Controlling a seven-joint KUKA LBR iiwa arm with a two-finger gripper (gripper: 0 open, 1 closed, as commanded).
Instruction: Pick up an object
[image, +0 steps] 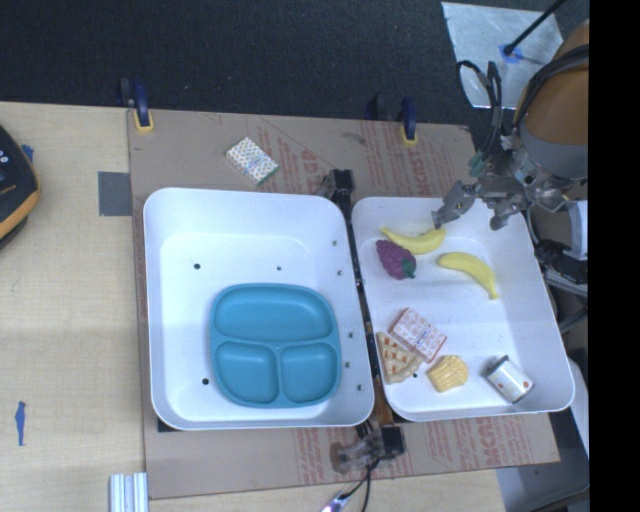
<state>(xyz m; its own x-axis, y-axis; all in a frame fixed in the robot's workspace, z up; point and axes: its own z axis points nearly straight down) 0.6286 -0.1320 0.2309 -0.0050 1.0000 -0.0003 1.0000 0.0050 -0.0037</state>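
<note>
Fingers (472, 207) spread above right bin's (530, 300) far rim, beside banana (415, 240).

- One camera is sitting fixed above the bench (70, 300), looking down at a slant.
- It is standing far enough back to be taking in both the left bin (170, 225) and the right bin (530, 330).

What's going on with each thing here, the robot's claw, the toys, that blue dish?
gripper: fingers spread open, nothing between them, over the right bin's far edge.
Blue tray: lying flat in the left bin, compartments bare.
Two bananas: lying loose in the right bin, apart.
Purple grapes: lying beside the nearer banana.
Waffle, cracker, chip: lying flat, bunched together.
Small can: tipped on its side.
</note>
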